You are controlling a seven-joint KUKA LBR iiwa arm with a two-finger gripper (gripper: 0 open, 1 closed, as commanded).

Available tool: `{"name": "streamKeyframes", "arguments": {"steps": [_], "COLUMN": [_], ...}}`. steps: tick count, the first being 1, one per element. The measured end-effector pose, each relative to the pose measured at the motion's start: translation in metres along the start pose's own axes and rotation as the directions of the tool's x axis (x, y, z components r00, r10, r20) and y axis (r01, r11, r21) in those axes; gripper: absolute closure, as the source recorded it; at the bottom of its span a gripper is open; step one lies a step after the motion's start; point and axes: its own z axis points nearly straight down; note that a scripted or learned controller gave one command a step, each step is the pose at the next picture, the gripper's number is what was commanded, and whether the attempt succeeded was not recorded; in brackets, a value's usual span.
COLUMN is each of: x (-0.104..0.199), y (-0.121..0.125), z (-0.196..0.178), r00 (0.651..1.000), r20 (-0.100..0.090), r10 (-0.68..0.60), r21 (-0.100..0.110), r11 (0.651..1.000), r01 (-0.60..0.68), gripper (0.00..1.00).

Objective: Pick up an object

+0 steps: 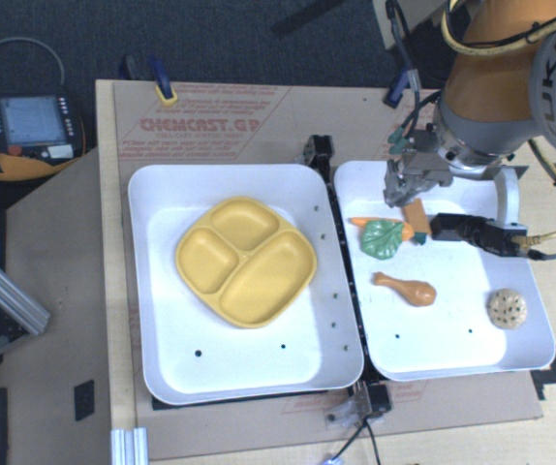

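Over the far end of the right-hand shallow white bin (540,342), the grey arm's two-finger gripper (406,198) hangs low, right above an orange carrot-shaped toy with a green leafy top (385,235). Whether the gripper grasps anything cannot be told from this slanted view: its tip merges with the orange end of the carrot, and nothing can be made out clearly between it and the toy. So I judge the pick as not yet done; at most the arm is at the point of reaching or closing on the carrot, which lies on the bin floor.

Nearer the camera in the same bin lie a tan plastic drumstick-shaped toy (407,288), close to the carrot but apart from it, and a round beige biscuit-like piece with dark dots (507,307) near the right rim. Neither is touched. A black tool-like part with a cable (477,231) juts out beside the gripper.

The left-hand white bin (152,260) holds a yellow three-compartment plastic plate (246,260), well apart from the arm.

What is left, as I judge it: securing one object and lifting it clear of the bin.
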Motion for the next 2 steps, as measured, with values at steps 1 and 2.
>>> {"name": "streamKeyframes", "arguments": {"steps": [1, 2], "x": [0.053, 0.104], "y": [-0.029, -0.05], "z": [0.001, 0.022], "r00": [1.0, 1.0], "r20": [-0.001, 0.0], "r10": [-0.001, -0.001], "r21": [0.0, 0.002], "r11": [1.0, 1.0], "r01": [0.001, 0.001], "gripper": [1.0, 1.0]}}
